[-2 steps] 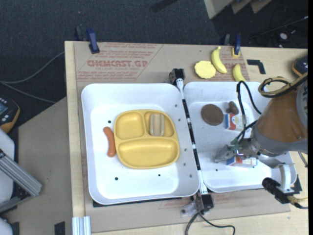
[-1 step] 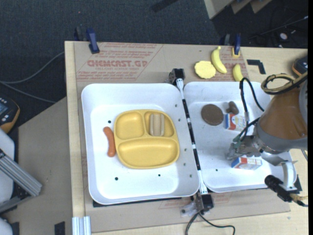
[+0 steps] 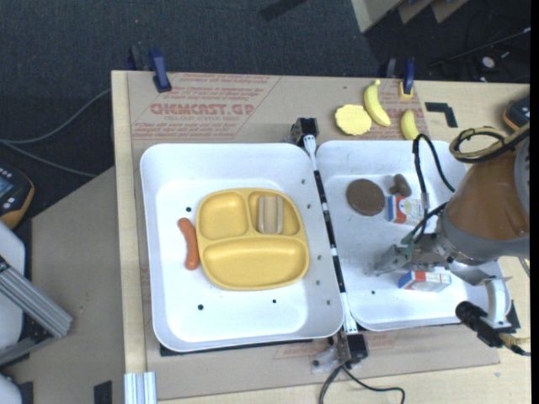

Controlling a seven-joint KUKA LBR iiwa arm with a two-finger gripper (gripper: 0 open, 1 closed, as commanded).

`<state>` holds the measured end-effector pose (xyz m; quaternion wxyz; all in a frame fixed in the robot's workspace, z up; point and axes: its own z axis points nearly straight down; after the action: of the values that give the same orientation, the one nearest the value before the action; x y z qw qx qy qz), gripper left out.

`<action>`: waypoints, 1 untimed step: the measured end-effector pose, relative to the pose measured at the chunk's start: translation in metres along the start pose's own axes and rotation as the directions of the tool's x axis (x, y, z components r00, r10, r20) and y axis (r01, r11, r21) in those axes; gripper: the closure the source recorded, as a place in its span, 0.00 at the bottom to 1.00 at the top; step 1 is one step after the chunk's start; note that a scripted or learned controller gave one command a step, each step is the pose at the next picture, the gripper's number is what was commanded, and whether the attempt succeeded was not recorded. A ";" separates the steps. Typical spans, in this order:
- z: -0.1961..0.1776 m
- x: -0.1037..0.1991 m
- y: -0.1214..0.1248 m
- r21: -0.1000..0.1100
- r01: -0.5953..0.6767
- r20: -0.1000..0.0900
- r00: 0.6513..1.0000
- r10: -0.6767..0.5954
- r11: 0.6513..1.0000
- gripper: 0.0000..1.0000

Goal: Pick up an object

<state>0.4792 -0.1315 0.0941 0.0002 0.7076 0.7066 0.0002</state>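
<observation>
In the right bin point(image 3: 370, 310), my gripper point(image 3: 394, 262) hangs low over the floor near the middle. Just to its right lies a small white, red and blue carton point(image 3: 425, 280), close to or touching the gripper. A second similar carton point(image 3: 404, 209) lies further back, next to a small brown piece point(image 3: 401, 184) and a round brown cookie point(image 3: 365, 197). The arm point(image 3: 493, 213) comes in from the right and covers that bin's right side.
The left bin point(image 3: 168, 225) holds a yellow divided plate point(image 3: 251, 263) with a tan bun point(image 3: 269, 213) in one compartment, and an orange sausage point(image 3: 189, 243) beside it. Behind the right bin lie a banana point(image 3: 376, 103) and yellow toy pieces point(image 3: 354, 119). A black cable point(image 3: 421, 171) loops there.
</observation>
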 end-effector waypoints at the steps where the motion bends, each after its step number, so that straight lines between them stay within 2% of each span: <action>1: 0.009 -0.061 0.095 -0.008 0.003 0.006 1.000 -0.003 1.000 0.00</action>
<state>0.5740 -0.1925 0.0852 0.0053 0.7067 0.7075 0.0009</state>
